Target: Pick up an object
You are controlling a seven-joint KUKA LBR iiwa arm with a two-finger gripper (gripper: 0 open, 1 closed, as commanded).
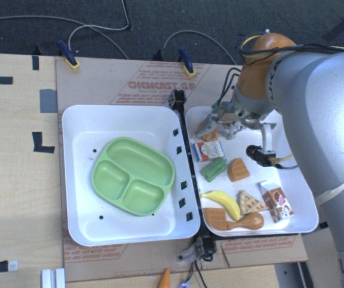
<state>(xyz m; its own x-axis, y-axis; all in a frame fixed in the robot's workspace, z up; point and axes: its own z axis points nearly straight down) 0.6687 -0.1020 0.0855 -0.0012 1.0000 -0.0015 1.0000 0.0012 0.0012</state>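
Over right bin (307, 221) far corner | gripper (217, 123) near snack packet (210, 150) | finger state: cannot tell | risk: crowded toys, slipped or double grab

grey arm (313, 107) — orange band (262, 65) — black cables at wrist

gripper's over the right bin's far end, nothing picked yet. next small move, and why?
Probably a short straight descent. The gripper sits above the small white packet at the right bin's far end, with nothing visibly held. The packet lies apart from the green piece, so it looks like the nearest target.
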